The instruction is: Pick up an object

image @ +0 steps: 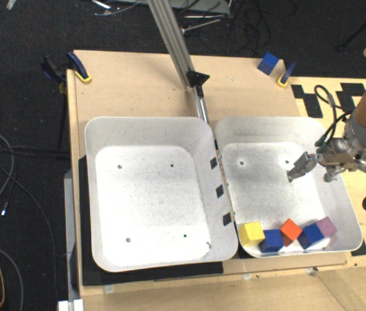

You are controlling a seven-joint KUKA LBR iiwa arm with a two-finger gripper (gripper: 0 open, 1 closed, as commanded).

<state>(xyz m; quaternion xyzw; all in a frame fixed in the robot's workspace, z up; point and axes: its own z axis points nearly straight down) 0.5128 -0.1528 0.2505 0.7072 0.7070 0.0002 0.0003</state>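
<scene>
On your far left the worktop (144, 76) has a clamp (79, 69) with a yellow tip at its back corner. Next you see the left bin (98, 173); its white floor has only small dark dots on it. Just beside it sits the right bin (260, 131), and the two rims touch in the middle. Look at the front edge of the right bin and you find the blocks in a row: a yellow block (252, 232), then a blue block (272, 240), an orange block (291, 230), another dark blue block (310, 235) and a purple block (326, 226). They are packed close together. The claw (312, 164) hangs over the right side of this bin, well apart from the blocks, with nothing in it. You cannot tell from here how wide it is
</scene>
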